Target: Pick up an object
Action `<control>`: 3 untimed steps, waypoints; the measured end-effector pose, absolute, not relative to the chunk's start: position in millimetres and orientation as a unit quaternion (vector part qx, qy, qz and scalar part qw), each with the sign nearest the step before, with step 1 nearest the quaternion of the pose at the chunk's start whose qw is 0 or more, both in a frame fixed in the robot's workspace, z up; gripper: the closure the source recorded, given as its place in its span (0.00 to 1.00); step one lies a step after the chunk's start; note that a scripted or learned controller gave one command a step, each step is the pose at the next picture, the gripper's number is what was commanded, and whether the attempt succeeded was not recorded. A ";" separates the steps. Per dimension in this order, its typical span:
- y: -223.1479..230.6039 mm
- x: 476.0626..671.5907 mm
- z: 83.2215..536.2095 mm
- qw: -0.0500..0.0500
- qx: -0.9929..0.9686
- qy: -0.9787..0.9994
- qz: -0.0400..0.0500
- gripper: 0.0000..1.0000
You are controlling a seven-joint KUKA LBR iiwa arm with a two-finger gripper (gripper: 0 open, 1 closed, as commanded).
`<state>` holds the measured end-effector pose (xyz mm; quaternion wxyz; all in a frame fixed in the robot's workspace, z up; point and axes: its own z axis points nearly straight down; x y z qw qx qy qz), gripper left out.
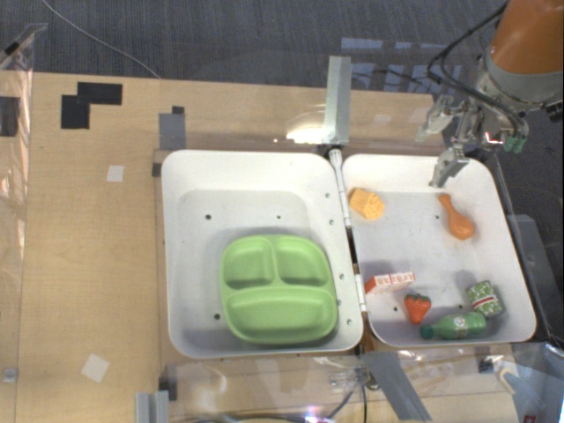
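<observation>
You are looking down at the right bin (502, 203), and everything here is sitting relative to it. Along its near edge a green bottle (455, 326) is lying on its side, with a red strawberry-like toy (418, 307) just beside it and a small green can (484, 297) toward the near right corner. A red and white packet (389, 281) is lying near the bin's left wall. Farther in, an orange drumstick-shaped toy (456, 218) is resting right of centre, and a yellow-orange chunk (367, 204) is sitting by the far left wall. At the far edge the gripper (448, 167) is hanging empty, just beyond the drumstick; you cannot tell how it is set. A green divided plate (278, 288) is occupying the left bin (185, 236).
</observation>
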<state>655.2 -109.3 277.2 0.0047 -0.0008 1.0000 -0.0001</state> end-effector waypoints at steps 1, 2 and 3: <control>-114.6 631.1 94.7 0.005 -0.015 1.000 0.000 0.00; -112.4 635.0 109.6 0.011 -0.018 1.000 -0.001 1.00; -11.6 620.6 189.6 0.007 0.096 0.995 0.002 1.00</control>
